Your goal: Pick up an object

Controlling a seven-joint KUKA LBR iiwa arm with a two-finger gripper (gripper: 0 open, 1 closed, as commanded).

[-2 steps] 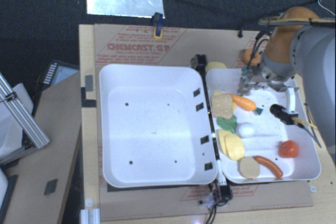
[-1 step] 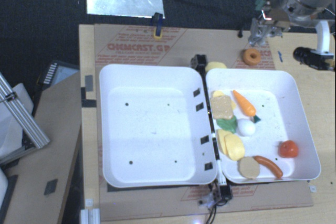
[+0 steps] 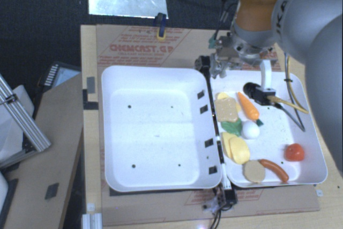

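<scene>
The toy foods are gathered in the right bin (image 3: 313, 169): a carrot (image 3: 248, 106) and a cracker (image 3: 226, 109) at the back, a white egg (image 3: 250, 130) on a green leaf (image 3: 232, 127) in the middle, and a yellow piece (image 3: 237, 148), a round biscuit (image 3: 254, 171), a sausage (image 3: 274, 169) and a tomato (image 3: 294, 152) toward the front. The tool (image 3: 222, 65) is seen above the back left corner of this bin, apart from the foods, and it cannot be told how it stands. The left bin (image 3: 155, 131) is placed just beside, on the counter (image 3: 91, 61).
</scene>
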